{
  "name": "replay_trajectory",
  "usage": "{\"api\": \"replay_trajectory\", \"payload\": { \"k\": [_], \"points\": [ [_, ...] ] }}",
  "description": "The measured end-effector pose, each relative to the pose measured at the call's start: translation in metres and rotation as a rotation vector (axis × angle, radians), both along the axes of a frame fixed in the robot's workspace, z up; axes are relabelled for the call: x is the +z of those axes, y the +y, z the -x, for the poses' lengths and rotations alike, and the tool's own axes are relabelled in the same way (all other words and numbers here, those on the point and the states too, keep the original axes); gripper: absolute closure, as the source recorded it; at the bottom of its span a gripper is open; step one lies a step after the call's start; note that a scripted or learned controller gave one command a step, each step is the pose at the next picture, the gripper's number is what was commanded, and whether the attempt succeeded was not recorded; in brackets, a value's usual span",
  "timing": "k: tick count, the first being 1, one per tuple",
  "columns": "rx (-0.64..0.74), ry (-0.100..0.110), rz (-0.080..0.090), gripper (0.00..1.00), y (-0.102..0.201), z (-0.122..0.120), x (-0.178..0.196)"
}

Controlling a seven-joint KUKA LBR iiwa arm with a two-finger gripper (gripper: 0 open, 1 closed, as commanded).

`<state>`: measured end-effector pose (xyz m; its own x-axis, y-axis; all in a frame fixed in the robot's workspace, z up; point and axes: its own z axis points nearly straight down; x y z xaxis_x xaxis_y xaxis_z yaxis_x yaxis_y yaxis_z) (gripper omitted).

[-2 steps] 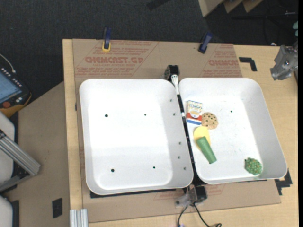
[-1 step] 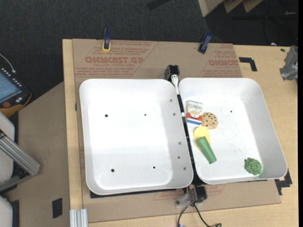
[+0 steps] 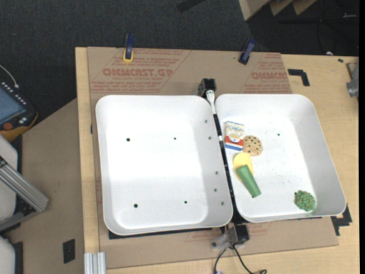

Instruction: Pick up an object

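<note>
The right bin [image 3: 319,136] holds several small objects along its left side. A small white carton with red and blue print [image 3: 233,135] lies near the divider. Just right of it sits a round brown cookie [image 3: 252,145]. Below them lies a green cylinder with a yellow end [image 3: 247,176], slanting toward the bin's front. A knobbly green ball [image 3: 305,201] rests in the front right corner.
The left bin [image 3: 114,153] sits beside the right one, the two meeting at a dark seam [image 3: 219,147]. Both stand on a brown cardboard sheet [image 3: 171,67] held by blue clamps [image 3: 129,47] at the back. A grey rail [image 3: 23,187] lies at the far left.
</note>
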<state>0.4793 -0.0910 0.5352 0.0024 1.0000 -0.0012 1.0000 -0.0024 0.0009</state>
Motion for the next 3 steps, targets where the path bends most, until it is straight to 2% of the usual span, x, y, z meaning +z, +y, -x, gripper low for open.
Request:
{"api": "replay_trajectory", "payload": {
  "k": [2,3],
  "points": [
    [0.01,0.002,-0.002,1.0,0.129,0.0,0.0],
    [0.003,-0.003,-0.001,1.0,0.126,-0.001,0.011]
  ]
}}
